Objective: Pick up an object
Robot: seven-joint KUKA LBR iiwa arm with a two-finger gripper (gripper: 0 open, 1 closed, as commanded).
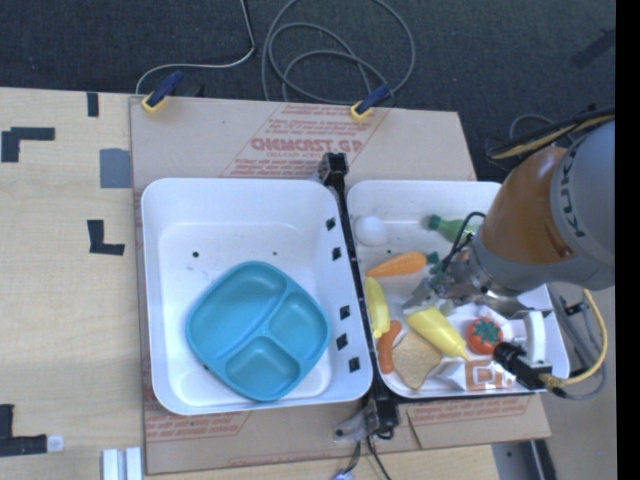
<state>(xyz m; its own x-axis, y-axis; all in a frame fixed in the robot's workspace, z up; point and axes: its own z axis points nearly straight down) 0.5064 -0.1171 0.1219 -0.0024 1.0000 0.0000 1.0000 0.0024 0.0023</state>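
The grey arm (545,218) with its orange band is reaching in from the right over the right bin (480,190), and its gripper (448,286) is hanging low among the toy foods there. Whether it is grasping anything cannot be told from this angle, since the wrist is covering the tips. Just left of the gripper an orange carrot (397,264) is lying across the bin, and a yellow banana (376,306) is lying along the divider below it. A yellow piece (436,330) is resting on a slice of bread (415,360), and a red strawberry (484,335) is sitting beside them. A white ball (372,230) is lying near the upper left corner. The left bin (165,268) is holding a blue divided plate (259,330). Both bins are sitting on a cardboard sheet (300,143) on the bench (60,298).
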